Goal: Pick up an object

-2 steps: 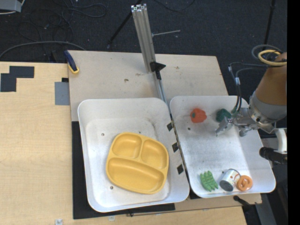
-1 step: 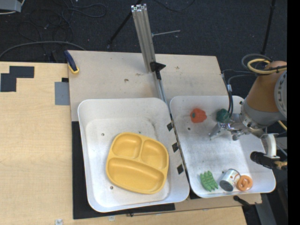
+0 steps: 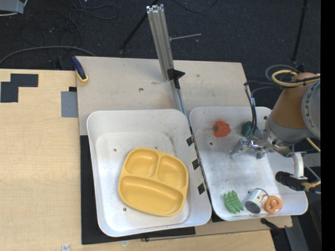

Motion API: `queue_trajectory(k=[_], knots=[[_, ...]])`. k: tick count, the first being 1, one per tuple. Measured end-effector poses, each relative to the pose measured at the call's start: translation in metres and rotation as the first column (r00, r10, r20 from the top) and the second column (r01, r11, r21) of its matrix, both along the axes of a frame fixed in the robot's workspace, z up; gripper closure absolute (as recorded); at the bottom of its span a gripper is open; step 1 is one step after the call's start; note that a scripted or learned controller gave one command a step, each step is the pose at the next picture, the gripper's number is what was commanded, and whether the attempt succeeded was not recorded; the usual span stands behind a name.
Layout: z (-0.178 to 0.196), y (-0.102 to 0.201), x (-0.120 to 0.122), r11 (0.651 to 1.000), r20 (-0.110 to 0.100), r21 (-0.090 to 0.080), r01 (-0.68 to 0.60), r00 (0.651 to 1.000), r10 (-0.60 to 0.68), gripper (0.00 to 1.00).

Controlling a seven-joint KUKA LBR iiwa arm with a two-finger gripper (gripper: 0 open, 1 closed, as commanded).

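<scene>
The bench (image 3: 131,82) carries two shallow white bins side by side. The left bin (image 3: 104,135) holds a yellow divided plate (image 3: 153,181) with three compartments, lying flat toward the bin's 5 o'clock area. An aluminium post (image 3: 161,41) rises from the bench at 12 o'clock of the gap between the bins.

The right bin (image 3: 230,166) holds the loose objects. A red-orange round object (image 3: 221,128) lies in the bin's 11 o'clock area, apart from the other items. A dark green object (image 3: 246,127) lies at 3 o'clock of it, just beside the arm's cable. At the bin's 6 o'clock edge lie a green ridged object (image 3: 231,201), a small tin can (image 3: 255,200) on its side, and an orange ring-shaped object (image 3: 272,204); the can and the ring appear to touch.

The arm (image 3: 293,111) enters from 3 o'clock. The hand (image 3: 246,146) sits low over the middle of the right bin, at 5 o'clock of the red-orange object and clear of it. Whether its metal fingers are spread or closed cannot be determined, and no object is visible between them.
</scene>
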State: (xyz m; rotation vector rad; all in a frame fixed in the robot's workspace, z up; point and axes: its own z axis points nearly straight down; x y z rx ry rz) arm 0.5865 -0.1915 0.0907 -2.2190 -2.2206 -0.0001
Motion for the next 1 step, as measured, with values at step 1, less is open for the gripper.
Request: queue_trajectory(k=[1], knots=[[0.0117,0.0007,0.0018,1.000,0.006,0.002,0.000,1.000,0.000,1.00]])
